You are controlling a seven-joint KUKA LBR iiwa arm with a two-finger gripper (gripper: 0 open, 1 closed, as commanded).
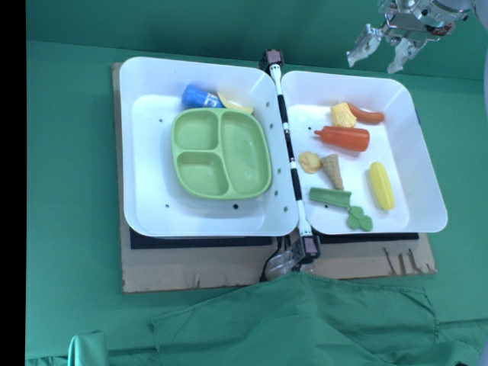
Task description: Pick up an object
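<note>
The arm is cut off by the top right corner of the view, so that little more than its claw (383, 55) is seen, hanging with fingers spread and nothing between them above the green cloth just past the far edge of the right bin (427, 174). A blue object (200, 96) and a pale yellow piece (235, 101) in the left bin (145, 166) are partly hidden behind the far rim of a green divided plate (221, 153), and what they are is hard to make out. The plate's three compartments are seen lying bare in the middle of that bin. In the right bin toy food is scattered: a red bottle (345, 137) lying on its side, an orange sausage (366, 115) touching a small yellow piece (342, 115), a tan cookie-like piece (309, 162) beside an ice cream cone (333, 171), a corn cob (381, 185), a celery stick (330, 197) and a small green leafy piece (360, 219) near the front wall. The bins are carried on a sheet of cardboard (191, 277) on the green surface, its front edge partly covered by folded cloth (305, 319). No writing can be read on anything.
</note>
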